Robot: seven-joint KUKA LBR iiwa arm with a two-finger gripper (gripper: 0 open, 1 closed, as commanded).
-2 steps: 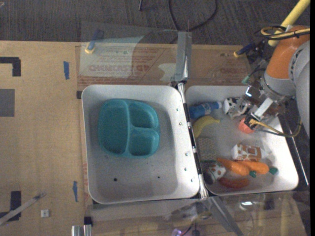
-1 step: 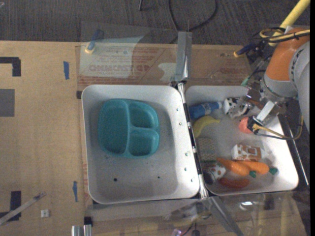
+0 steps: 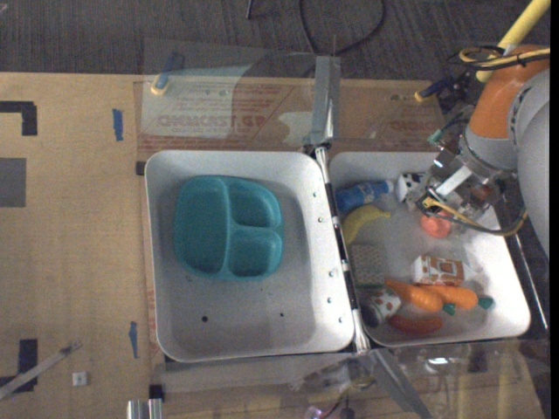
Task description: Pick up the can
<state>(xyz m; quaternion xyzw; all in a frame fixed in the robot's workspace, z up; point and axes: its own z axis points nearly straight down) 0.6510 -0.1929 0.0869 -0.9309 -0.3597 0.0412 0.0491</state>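
A blue cylinder that looks like a can (image 3: 361,194) lies on its side at the back left of the right bin (image 3: 511,321). A small red and white can-like item (image 3: 383,305) stands near that bin's front left corner. My gripper (image 3: 452,195) hangs over the back right part of the right bin, to the right of the blue can and apart from it. Just below the gripper sits a pink-orange toy (image 3: 435,226). Nothing visible is held by the gripper.
The right bin also holds a banana (image 3: 365,221), a small black and white toy (image 3: 409,185), a grey mesh piece (image 3: 367,259), a small carton (image 3: 437,271), carrots (image 3: 432,297) and a red sausage (image 3: 416,325). A teal divided plate (image 3: 227,226) lies in the left bin (image 3: 166,321).
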